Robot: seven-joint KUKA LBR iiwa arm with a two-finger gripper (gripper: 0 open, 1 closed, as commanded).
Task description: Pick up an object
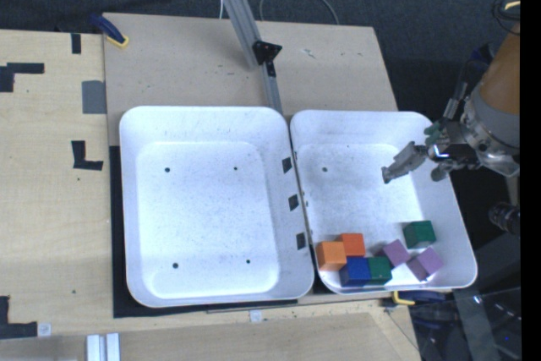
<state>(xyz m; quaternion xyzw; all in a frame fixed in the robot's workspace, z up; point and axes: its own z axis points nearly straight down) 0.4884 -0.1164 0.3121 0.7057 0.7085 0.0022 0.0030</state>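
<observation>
Seemingly mid-approach, the end effector (pixel 408 166), grip state unreadable, hangs right of centre above the right bin (pixel 355 131); next, descend toward the lower-right blocks (pixel 376 258)

No legible text — anywhere.

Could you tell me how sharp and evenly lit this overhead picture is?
In the camera view, light falls evenly with soft, faint shadows; the white bins look bright but not blown out; the blocks are small and slightly soft-edged; the gripper looks blurred, its fingers hard to make out.
</observation>
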